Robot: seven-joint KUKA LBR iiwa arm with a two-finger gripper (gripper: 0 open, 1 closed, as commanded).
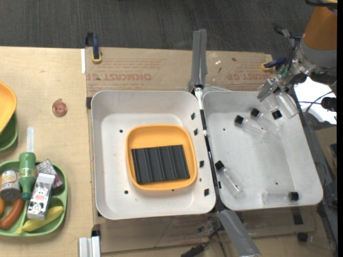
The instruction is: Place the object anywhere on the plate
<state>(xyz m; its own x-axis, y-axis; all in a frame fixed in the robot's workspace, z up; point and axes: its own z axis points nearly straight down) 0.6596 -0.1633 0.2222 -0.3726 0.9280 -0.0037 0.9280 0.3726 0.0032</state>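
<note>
Hovering tool (274, 87): above right bin's (300, 149) far corner; finger state indiscernible.
Object (161, 163): dark ribbed slab, on orange plate (161, 134), left of tool.
Clear vials (249, 123): just below tool, outlines faint.

The arm (321, 25) enters at the upper right of the camera view, its orange band above a grey wrist. It slants down and to the left, with the gripper (274, 92) hanging at its lower end.
</note>
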